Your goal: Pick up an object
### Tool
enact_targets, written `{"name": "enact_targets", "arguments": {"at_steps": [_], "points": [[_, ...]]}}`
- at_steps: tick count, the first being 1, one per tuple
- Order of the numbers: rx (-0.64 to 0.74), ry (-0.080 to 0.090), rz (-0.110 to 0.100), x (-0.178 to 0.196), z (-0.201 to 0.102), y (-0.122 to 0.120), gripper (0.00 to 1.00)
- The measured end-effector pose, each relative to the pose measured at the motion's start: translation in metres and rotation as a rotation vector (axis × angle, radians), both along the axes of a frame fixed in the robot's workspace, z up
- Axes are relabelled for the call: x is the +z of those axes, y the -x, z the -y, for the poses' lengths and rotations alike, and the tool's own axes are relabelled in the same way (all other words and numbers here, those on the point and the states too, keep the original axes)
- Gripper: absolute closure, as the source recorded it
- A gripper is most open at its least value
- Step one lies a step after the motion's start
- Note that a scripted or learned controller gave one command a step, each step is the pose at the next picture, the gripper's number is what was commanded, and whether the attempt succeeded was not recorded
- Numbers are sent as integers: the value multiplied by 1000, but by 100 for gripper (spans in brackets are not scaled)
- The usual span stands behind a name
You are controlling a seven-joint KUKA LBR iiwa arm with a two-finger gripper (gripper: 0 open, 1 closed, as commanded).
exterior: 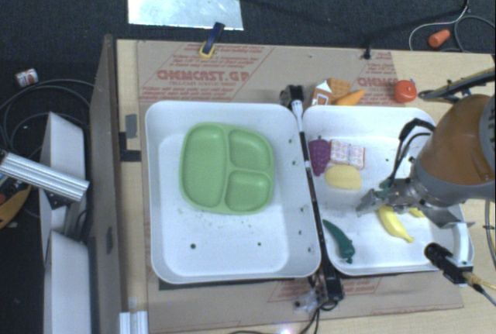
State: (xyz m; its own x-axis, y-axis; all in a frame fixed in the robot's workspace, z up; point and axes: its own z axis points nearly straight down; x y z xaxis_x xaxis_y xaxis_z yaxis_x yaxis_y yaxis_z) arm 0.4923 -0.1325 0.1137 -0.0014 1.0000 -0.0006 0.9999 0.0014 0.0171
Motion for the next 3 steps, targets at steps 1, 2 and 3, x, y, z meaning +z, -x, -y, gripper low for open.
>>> {"name": "enact_targets", "arguments": {"at_steps": [1,2,3], "points": [[0,0,2,11,0,-1,100],[3,1,-11,78,-8,5,100],[1,0,-15,75,-8,5,0]]}}
